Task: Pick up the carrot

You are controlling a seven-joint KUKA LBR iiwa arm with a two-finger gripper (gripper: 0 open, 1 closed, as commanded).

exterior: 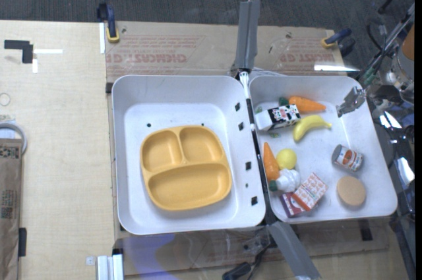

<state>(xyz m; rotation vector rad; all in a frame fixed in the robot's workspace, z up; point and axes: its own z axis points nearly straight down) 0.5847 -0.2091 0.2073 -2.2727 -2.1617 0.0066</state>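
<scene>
Two shallow white plastic bins sit side by side on the pale wooden bench. The left bin holds a smooth yellow three-compartment plastic plate. The right bin carries a scatter of toy food.

Two orange tapered pieces could pass for the carrot. One orange carrot-shaped toy lies nearly flat at about 12 o'clock in the right bin, just above the curved yellow toy banana and beside a small black-and-white milk carton. A second orange cone-shaped piece lies along the bin's 9 o'clock wall, point toward 12 o'clock, touching a round yellow lemon-like ball. Below these sit a white knobbly piece and a red-and-white printed packet. A small red-labelled tin can lies tilted toward 3 o'clock, with a flat tan round disc at 5 o'clock.

The metal two-finger gripper hangs over the bin's 2 o'clock corner, well apart from both orange pieces, touching nothing visible. Whether it is released or clenched cannot be told at this scale.
</scene>
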